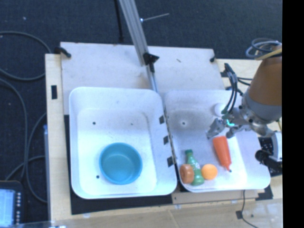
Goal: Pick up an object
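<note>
The grey arm [266,87] with its orange band is reaching in from the right and hanging over the right bin [190,106], its gripper [222,127] sitting low above the bin floor just above the upper end of the carrot [222,152]; whether the gripper is touching the carrot cannot be told from this slant. The fingers [214,128] are appearing spread apart, with nothing showing between them. The orange carrot is lying on the floor of the right bin, pointing its narrow end toward the near edge and tilting slightly to the right. Toward the near left corner of the same bin, a small green bottle [193,164] is lying beside a brownish round fruit [186,174], and an orange ball [209,171] is resting just to the right of them, near the carrot's lower end but apart from it. A small white ball [218,109] is sitting by the arm's cables [232,91] in the upper part of that bin. In the left bin [85,103], a blue bowl [120,163] is standing upright near the front, well apart from everything else. A metal pole [135,27] is slanting up from between the bins at the back
</note>
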`<act>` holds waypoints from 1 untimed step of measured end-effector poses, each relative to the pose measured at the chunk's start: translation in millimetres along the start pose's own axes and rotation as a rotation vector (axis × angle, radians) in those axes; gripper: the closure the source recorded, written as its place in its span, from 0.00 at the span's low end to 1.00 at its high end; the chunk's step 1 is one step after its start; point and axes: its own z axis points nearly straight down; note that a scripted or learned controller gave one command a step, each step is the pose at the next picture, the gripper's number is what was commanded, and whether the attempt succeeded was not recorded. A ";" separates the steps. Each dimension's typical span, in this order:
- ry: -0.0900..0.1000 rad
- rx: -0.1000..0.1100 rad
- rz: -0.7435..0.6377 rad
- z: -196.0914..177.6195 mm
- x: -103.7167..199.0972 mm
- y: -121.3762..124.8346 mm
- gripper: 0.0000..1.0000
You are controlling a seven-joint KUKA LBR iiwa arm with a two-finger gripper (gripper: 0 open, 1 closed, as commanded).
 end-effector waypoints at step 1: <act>-0.001 -0.005 0.000 -2.2 -0.1 1.0 0.00</act>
